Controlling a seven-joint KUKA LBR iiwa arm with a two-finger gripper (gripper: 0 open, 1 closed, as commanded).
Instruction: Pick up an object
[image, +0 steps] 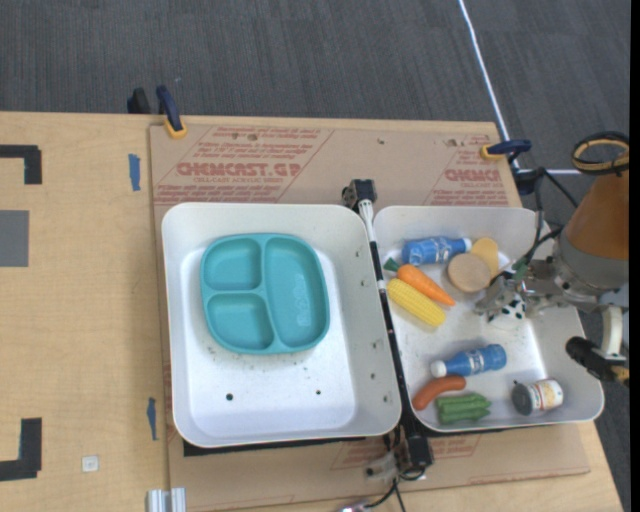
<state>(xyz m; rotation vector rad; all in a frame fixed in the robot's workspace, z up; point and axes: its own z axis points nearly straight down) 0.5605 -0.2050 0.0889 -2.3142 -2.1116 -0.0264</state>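
End effector (503, 297) over right bin (560, 415), toy cow (513, 309)

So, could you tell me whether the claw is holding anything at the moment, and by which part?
It cannot be told. The claw sits low in the right bin, right at a small black-and-white toy, but no grip is visible.
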